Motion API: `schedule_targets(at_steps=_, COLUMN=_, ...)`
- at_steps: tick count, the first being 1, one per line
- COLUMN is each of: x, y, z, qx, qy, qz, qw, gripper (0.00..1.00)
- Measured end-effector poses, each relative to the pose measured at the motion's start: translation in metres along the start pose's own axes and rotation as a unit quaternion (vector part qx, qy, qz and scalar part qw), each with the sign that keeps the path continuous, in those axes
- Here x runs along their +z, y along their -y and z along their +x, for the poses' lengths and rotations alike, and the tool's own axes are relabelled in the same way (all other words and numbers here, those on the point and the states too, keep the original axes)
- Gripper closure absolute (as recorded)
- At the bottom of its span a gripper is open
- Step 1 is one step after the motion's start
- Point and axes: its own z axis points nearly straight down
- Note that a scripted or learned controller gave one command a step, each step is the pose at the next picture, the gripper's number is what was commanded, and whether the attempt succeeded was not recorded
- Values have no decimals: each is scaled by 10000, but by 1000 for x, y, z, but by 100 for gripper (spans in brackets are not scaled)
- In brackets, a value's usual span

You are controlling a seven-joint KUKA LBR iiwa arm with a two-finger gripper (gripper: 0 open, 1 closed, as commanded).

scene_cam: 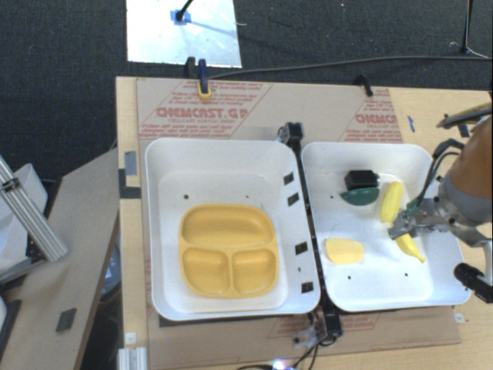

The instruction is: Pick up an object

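Banana (392, 200), yellow, lying in the right bin (370, 291) toward its right half, upper end close beside a dark green and black object (360, 189), lower end running down toward a second yellow piece (409, 246) at the gripper. Gripper (410, 223) reaching in from the right, low over the bin floor and right against that lower yellow piece; jaws too small and too blurred to read, so cannot tell whether apart, together or clamped on anything. Judged as the grasp step, approach finished and closure either pending or under way. Next move calls for a firm pinch across the narrow yellow body, then a straight lift clear of the bin wall, with care not to nudge the pale yellow slice (343, 251) lying nearby toward the bin's middle. Left bin (169, 206) carrying a yellow divided tray (228, 250), well apart from the action. Readable writing: "CHEMCAST GP" in red, repeated across the brown protective sheet (323, 110) covering the surface behind both bins; smaller red lines below it illegible.
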Motion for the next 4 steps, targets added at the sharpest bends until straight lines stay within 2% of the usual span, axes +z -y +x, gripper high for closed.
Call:
schedule_targets(at_steps=1, x=-54, y=-2, z=-1, qx=0, qy=4, qz=-8, qw=10000, gripper=100)
schedule_targets(at_steps=2, x=-50, y=-9, z=47, qx=-28, qy=-15, qz=21, qw=10000, gripper=100)
schedule_targets(at_steps=3, x=-52, y=2, z=102, qx=-30, qy=-20, qz=25, qw=10000, gripper=100)
schedule_targets(at_steps=4, x=-51, y=-4, z=147, qx=-29, qy=-18, qz=20, qw=10000, gripper=100)
